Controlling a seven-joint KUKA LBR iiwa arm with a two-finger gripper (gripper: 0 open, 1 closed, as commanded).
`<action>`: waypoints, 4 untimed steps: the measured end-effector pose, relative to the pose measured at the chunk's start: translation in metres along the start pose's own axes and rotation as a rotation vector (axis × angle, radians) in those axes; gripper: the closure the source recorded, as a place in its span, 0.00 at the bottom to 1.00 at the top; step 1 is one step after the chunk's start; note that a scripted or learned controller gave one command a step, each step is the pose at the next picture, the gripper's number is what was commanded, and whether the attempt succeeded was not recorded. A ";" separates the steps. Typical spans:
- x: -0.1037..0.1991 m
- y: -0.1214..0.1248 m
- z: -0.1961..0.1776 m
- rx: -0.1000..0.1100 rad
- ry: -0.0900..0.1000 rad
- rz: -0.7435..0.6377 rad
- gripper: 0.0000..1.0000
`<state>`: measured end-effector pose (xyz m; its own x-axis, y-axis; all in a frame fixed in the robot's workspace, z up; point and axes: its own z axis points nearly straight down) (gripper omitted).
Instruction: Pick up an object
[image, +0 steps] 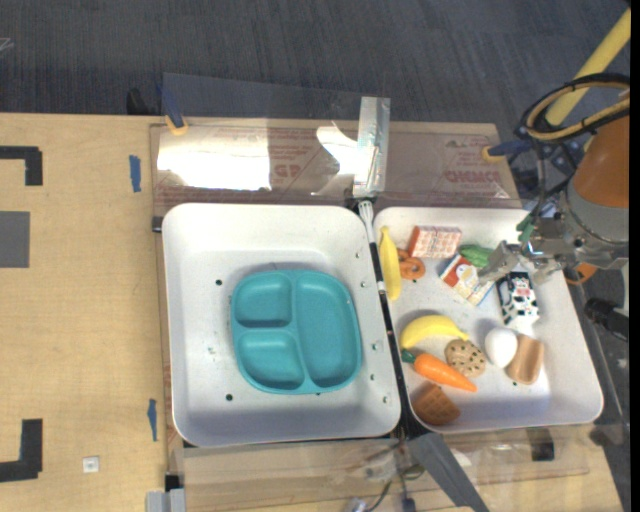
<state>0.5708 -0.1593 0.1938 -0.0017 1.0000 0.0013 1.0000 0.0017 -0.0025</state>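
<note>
Likeliest pick, judged by nearness: black-and-white toy (518, 300), lying just toward the view's bottom from the gripper (523, 252), close beside it, perhaps touching. Long axis running roughly up-down in the view, nearly in line with the gripper's own reach. Resting on the floor of the right bin (583, 398), not lifted.

Around the toy: egg (500, 347) and brown roll (525, 361) further down the view from the gripper, the 2 touching each other. Small carton (462, 279) and green piece (483, 255) just to the gripper's left, the green piece nearly against it. Red box (435, 241) further left. Banana (431, 329), cookie (464, 356) and carrot (445, 372) down and left, well apart from the gripper.

Gripper state: cannot tell how far open from this slant, with metal and cables blurring together. Nothing seen held.

Next move, as a judgement: a short shift toward the view's bottom, then a descent, closing across the toy's narrow width. Risk: nudging the egg or green piece, crowded as that corner is.

Far left of the gripper: left bin (190, 240) with 1 teal tray (297, 331).
</note>
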 end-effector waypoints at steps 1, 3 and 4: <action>-0.049 -0.014 0.071 0.006 0.001 0.039 0.00; -0.051 0.016 0.095 -0.014 0.004 0.085 1.00; -0.014 -0.018 -0.017 -0.012 -0.002 0.119 1.00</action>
<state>0.5529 -0.1731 0.2105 0.1166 0.9932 -0.0006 0.9931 -0.1166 0.0093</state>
